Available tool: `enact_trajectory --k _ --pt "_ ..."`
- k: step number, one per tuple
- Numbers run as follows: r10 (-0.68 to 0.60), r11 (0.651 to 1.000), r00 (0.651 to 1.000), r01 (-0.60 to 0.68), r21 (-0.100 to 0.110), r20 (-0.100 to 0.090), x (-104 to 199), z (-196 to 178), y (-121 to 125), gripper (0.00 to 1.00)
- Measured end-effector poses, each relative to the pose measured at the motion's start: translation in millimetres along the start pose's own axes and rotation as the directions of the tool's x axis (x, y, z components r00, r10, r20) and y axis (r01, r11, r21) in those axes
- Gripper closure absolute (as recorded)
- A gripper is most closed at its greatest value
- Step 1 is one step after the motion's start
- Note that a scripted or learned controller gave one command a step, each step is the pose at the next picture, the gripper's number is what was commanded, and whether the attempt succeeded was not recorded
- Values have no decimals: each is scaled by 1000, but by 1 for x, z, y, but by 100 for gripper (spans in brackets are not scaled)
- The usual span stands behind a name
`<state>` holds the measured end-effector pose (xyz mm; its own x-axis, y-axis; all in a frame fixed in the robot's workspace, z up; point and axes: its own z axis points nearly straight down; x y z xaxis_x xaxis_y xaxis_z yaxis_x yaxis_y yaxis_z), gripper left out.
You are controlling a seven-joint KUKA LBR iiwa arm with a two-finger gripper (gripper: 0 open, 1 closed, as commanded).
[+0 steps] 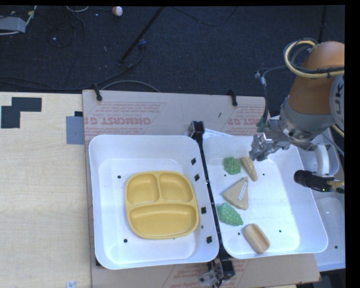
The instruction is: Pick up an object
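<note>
The arm [315, 84] is cut off by the right frame edge at upper right. The gripper [260, 151] fingertips are too small and dark to resolve. A small round object [117, 10] at the top edge is unidentifiable.

You have two bins side by side: the left bin [107, 169] holds a tray [161, 203] near its middle. The right bin [298, 219] holds five pieces. A leafy piece [231, 165] lies toward the back, touching a cone [249, 168] on its right. In front of them sits a wedge [237, 194], and in front of that, to its left, a second leafy piece [229, 214]. A bread roll [256, 237] lies nearest the front. The gripper [260, 149] hangs just behind the cone.
</note>
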<state>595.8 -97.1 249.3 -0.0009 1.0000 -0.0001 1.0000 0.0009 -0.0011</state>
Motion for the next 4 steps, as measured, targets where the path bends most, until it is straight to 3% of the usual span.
enact_trajectory --k 4 --pt "-5 1000 1000 5 4 -1 202 20 42 100"
